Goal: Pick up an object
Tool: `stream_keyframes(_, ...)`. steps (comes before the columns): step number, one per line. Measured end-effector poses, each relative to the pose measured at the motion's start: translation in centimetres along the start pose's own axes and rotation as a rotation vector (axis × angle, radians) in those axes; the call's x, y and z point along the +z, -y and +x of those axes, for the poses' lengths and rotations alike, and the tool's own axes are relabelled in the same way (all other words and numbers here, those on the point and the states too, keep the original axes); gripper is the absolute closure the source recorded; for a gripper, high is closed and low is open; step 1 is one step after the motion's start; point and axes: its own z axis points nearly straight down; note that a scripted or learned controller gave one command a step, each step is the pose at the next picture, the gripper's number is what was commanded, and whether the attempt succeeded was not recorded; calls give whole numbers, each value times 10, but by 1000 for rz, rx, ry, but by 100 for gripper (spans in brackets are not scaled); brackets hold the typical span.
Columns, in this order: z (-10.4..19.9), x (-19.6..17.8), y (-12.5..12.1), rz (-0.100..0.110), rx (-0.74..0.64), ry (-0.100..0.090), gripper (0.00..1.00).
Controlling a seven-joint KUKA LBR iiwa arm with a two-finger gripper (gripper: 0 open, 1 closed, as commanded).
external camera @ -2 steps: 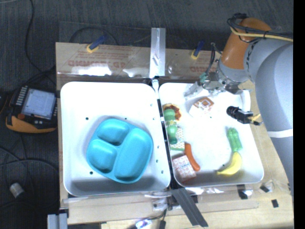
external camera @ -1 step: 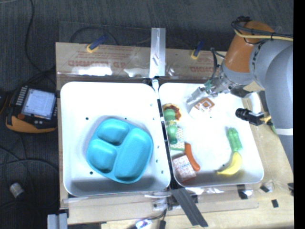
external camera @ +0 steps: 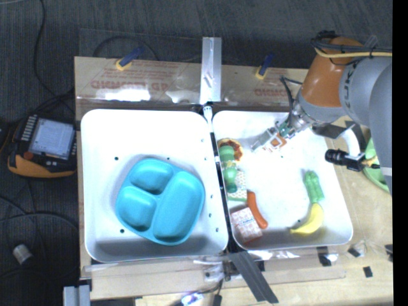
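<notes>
My gripper (external camera: 266, 138) hangs over the upper middle of the right bin (external camera: 331, 164), reaching in from the arm at the upper right. Along that bin's left wall lie a brown and orange round item (external camera: 229, 150), a green item (external camera: 231, 178), an orange sausage-shaped piece (external camera: 256, 210) and a red and white packet (external camera: 244, 225). A yellow banana (external camera: 306, 222) and a green vegetable (external camera: 312, 187) lie at the lower right. The gripper is just right of the brown round item and apart from it. I see nothing held in it.
A blue divided plate (external camera: 160, 199) sits in the left bin (external camera: 102, 139). A metal divider post (external camera: 211, 69) stands between the bins at the back. A small screen device (external camera: 48, 140) lies left of the bench. The middle of the right bin has bare floor.
</notes>
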Motion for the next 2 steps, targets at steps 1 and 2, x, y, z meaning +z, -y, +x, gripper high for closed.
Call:
stream_keyframes(1, 32, -5, -45, 29, 141, -22, 0)
stream_keyframes(2, 0, 1, -21, 20, -83, -38, 0)
